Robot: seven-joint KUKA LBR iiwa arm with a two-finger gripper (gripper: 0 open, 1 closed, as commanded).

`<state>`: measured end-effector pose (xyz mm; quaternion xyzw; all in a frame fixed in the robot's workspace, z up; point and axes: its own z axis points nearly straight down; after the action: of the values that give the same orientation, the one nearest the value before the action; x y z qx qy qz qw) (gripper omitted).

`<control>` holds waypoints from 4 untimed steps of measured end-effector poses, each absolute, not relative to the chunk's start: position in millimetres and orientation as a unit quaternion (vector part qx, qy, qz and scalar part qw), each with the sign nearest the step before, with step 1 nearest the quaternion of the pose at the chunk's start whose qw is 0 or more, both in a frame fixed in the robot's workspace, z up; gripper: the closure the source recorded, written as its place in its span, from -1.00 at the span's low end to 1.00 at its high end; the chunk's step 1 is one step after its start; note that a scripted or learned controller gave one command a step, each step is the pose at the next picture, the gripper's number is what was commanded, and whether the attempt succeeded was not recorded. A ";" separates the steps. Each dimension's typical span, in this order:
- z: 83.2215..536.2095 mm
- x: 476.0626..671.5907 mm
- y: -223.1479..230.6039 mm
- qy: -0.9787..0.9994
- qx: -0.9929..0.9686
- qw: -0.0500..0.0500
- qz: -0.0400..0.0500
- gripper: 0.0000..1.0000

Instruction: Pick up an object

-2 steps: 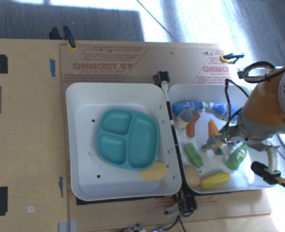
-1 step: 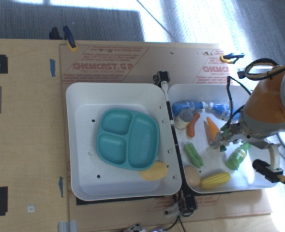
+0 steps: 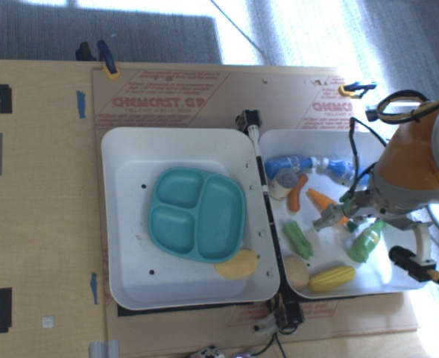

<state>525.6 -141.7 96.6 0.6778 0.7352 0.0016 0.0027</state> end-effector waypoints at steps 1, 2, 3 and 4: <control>85.6 535.2 -147.6 0.827 0.562 0.002 0.001 -1.00; 96.7 536.7 -147.9 0.827 0.562 0.005 0.002 1.00; 96.5 536.6 -147.9 0.827 0.562 0.005 0.002 -1.00; 85.9 550.0 -128.0 0.928 0.372 0.003 0.000 -1.00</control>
<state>550.0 -128.0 85.9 0.3720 0.9282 0.0005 0.0032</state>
